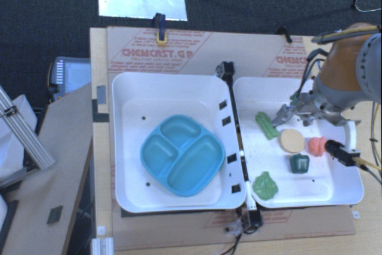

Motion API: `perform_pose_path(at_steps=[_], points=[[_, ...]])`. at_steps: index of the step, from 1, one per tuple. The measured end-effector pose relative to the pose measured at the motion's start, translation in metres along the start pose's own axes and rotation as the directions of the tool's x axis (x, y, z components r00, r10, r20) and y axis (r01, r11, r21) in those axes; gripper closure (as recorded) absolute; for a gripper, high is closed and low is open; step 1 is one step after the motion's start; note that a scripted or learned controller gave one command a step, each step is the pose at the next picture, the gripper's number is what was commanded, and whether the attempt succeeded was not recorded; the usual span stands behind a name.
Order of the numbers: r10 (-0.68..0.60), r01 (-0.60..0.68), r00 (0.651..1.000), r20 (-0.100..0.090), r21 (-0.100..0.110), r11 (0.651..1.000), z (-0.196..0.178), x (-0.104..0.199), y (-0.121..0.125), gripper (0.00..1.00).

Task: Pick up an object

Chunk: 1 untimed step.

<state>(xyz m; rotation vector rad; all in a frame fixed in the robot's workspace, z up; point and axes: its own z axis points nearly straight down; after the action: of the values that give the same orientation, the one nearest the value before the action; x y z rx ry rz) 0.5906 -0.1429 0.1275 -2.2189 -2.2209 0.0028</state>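
The right bin holds several small toys: a long green piece, a round beige disc, a pink-orange piece, a dark green pepper and a light green leafy piece. My gripper hangs over the upper middle of this bin, just right of the long green piece's upper end and above the beige disc. Nothing is visibly held in it. The grey wrist with its orange band comes in from the right.
In the left bin lies a blue divided plate. A black divider with clips runs between the bins. Both bins rest on a cardboard sheet on the bench.
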Motion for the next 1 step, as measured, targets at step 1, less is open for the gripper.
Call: perform_pose_path(at_steps=[1], points=[[0.001, -0.001, 1.000, -0.001, -0.007, 1.000, 0.0403, -0.0001, 0.0026, 0.00]])
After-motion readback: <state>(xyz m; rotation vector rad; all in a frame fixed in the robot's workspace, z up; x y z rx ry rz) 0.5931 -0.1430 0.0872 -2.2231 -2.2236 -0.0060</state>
